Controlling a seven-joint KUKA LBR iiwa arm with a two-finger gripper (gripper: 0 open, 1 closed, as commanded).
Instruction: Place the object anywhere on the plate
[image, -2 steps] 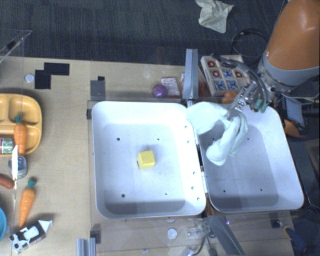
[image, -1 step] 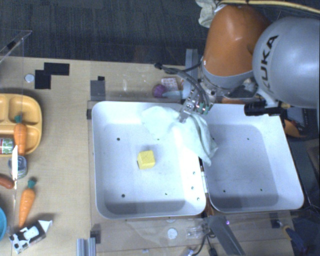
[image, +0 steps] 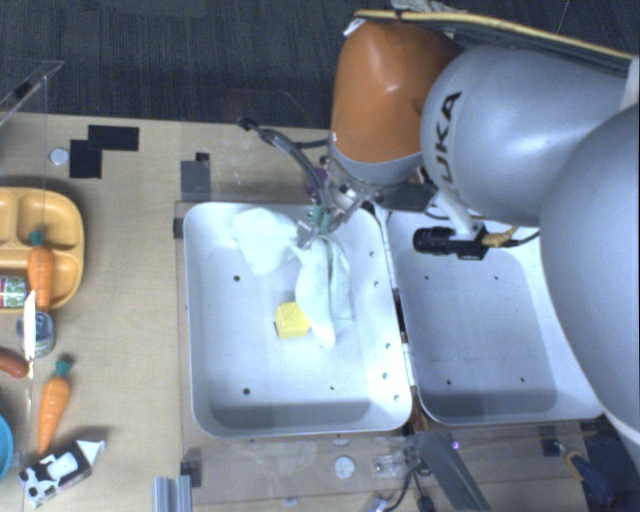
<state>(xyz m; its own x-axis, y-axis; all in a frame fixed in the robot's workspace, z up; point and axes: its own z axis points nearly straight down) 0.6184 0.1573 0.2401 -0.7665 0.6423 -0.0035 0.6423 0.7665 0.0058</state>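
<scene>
My gripper (image: 318, 222) hangs over the back of the left bin (image: 215, 400), under the orange band of the arm. A white, thin, crumpled cloth (image: 322, 285) rises in a peak to the fingertips and is pinched there. Its lower end trails down to the bin floor. A small yellow block (image: 292, 320) lies on the floor against the cloth's left edge. A pale rounded white shape (image: 256, 240), possibly the plate, lies in the bin's back left part, just left of the gripper. It is hard to tell from the white floor.
The right bin (image: 480, 330) lies under the arm's big grey body. On the bench at left stand a yellow divided tray (image: 45, 215) with a toy carrot (image: 39, 275), a second carrot (image: 52, 398) and several small toys.
</scene>
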